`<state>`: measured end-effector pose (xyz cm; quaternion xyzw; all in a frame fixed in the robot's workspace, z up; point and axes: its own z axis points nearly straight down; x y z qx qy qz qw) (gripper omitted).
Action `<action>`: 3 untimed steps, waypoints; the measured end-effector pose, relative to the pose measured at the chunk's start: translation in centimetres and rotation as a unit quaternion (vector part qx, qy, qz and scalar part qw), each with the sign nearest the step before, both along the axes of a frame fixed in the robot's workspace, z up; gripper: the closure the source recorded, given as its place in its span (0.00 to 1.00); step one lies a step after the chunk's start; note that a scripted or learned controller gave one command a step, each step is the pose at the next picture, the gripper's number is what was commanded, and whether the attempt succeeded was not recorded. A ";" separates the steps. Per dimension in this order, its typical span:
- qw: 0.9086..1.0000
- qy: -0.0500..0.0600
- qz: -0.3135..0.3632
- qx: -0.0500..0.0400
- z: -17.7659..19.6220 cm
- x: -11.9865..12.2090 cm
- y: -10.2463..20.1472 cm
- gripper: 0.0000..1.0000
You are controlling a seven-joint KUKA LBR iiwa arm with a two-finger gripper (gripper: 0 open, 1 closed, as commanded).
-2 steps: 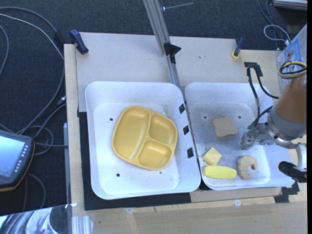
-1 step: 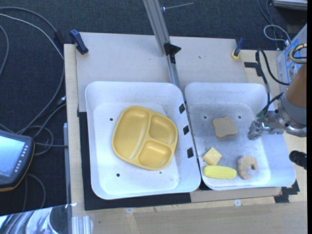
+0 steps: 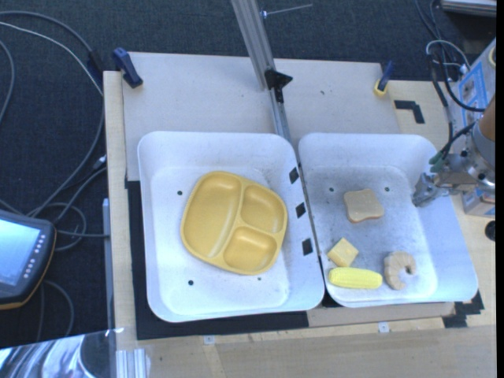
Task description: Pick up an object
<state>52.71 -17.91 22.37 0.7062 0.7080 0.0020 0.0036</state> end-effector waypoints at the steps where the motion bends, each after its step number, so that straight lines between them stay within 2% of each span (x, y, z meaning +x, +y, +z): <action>1: 1.000 -0.001 0.000 0.000 6.5 0.3 0.3 1.00; 2: 1.000 0.004 0.002 0.002 6.7 0.0 6.0 1.00; 3: 1.000 0.005 0.002 0.003 5.4 0.2 10.5 1.00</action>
